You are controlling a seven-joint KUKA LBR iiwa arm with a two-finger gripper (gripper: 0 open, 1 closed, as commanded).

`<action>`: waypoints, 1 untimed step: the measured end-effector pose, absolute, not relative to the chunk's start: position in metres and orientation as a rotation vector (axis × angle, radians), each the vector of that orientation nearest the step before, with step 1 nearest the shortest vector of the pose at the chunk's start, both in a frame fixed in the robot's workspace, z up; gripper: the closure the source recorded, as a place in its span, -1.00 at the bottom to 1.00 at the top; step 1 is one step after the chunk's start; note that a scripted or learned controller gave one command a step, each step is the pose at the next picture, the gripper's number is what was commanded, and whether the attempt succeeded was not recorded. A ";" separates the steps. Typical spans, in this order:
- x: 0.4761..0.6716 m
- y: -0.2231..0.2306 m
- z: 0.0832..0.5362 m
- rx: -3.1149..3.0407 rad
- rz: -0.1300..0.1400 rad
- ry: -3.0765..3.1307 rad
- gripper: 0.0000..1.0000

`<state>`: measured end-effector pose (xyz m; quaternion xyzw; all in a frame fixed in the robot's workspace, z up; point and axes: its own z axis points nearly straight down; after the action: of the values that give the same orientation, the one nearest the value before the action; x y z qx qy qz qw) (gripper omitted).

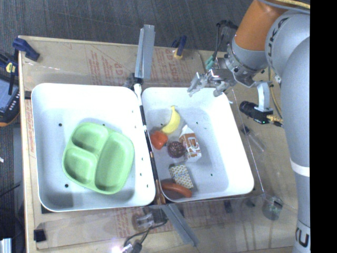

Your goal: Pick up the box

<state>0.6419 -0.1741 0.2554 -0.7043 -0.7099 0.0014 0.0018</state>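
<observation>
1. The box point(191, 146) is a small carton, white with orange-red and brown print on its top face. It lies flat and turned slightly askew in the right bin point(231, 141).
2. It sits near the middle of that bin's floor, touching a dark brown round item point(176, 149) on its left side. A red tomato-like piece point(158, 139) lies just beyond that, near the bin's left wall.
3. A banana point(172, 121) lies just above the box, towards the bin's far side. A small patterned packet point(181, 174) and a reddish-brown sausage-shaped item point(176, 189) lie below it, near the front wall.
4. To the box's right the bin floor is bare, giving open room between the carton and the right wall.
5. The tool point(206, 84) hangs over the far rim of the right bin, well apart from the box. Its two fingers are spread apart with nothing between them.
6. The grey arm with its orange band point(258, 20) comes in over the worktop point(79, 62) from the right.
7. The left bin point(47, 104) holds a green divided plate point(98, 158), set in its lower middle.
8. The two bins meet edge to edge along a narrow seam, with the tomato-like piece close to it.
</observation>
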 end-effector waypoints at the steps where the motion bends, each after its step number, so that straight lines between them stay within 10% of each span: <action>1: 0.571 -0.134 0.236 -2.107 0.003 -2.326 -1.00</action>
<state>0.5713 -0.1344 0.2365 -0.6713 -0.7412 0.0008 0.0016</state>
